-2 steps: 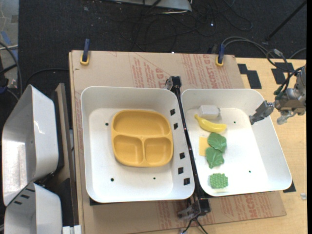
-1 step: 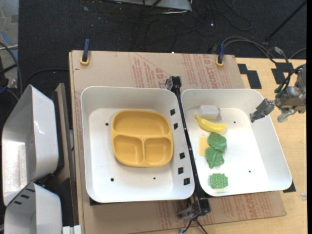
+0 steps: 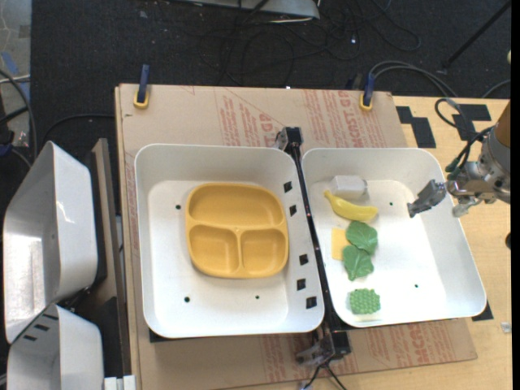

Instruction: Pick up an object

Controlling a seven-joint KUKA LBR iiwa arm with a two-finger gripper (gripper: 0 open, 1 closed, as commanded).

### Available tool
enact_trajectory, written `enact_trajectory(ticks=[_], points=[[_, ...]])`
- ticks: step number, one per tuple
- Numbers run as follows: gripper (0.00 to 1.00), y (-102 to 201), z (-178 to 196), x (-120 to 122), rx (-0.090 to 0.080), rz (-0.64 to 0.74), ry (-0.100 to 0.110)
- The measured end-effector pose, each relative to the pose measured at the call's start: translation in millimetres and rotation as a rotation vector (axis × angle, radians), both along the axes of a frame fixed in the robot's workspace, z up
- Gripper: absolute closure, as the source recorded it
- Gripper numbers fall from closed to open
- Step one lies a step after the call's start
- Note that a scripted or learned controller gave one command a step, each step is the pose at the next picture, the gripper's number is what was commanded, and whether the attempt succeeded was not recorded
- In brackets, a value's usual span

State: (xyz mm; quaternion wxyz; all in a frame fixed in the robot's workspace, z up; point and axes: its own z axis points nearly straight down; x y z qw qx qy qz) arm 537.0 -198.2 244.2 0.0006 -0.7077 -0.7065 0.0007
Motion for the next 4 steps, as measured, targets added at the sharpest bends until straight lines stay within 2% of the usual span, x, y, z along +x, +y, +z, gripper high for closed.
enact_trajectory(ticks=[1, 2, 3, 4], points=[[0.00, 0, -43, -4, 0.000, 0.000, 0.000], [0.00, 2, -105, -5, 0.000, 0.000, -0.001], [1.00, 2, -93, -4, 0.000, 0.000, -0.002], [1.00, 9, -48, 1, -0.001, 0.006, -0.006]])
